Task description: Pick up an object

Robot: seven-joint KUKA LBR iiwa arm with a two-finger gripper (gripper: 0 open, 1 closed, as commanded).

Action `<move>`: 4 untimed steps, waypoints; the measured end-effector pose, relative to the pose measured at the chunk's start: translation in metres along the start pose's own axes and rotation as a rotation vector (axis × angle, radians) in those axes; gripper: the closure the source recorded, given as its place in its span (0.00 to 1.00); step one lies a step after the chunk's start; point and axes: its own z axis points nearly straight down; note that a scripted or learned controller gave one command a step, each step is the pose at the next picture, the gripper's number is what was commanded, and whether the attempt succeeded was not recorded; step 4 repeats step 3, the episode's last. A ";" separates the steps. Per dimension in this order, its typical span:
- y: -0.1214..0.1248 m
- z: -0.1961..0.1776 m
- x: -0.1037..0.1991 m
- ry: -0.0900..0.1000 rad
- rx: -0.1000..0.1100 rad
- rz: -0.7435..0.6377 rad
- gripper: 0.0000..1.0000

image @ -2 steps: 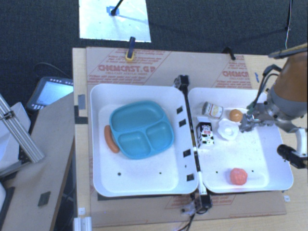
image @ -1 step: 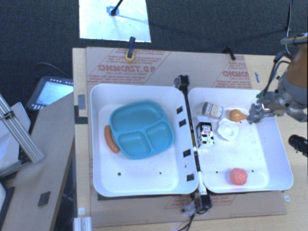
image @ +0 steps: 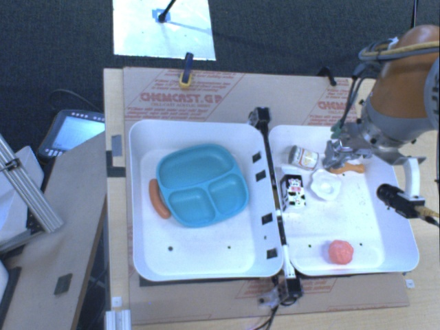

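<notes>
Cardboard-topped desk: the jaws (image: 338,151), state unclear, hover with a crumpled white paper cup (image: 324,185) near at 7 o'clock.

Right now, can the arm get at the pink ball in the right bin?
Probably yes. The pink ball sits alone near the right bin's front edge, with open floor around it. The end effector is over the same bin, farther back, with nothing between them.

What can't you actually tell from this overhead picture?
- Tool: too small and blurred in the camera view to tell how it is set or whether it has anything.
- Orange object: partly hidden under the tool, so its shape is unclear.
- Arm: cut off by the right edge.
- Small jar: label too blurred to read.
</notes>
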 end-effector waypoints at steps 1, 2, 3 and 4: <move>0.006 0.010 0.049 0.000 0.003 0.001 1.00; 0.023 0.003 0.104 0.001 0.001 0.000 1.00; 0.048 0.014 0.158 0.001 0.001 0.001 1.00; 0.048 0.014 0.158 0.001 0.001 0.001 1.00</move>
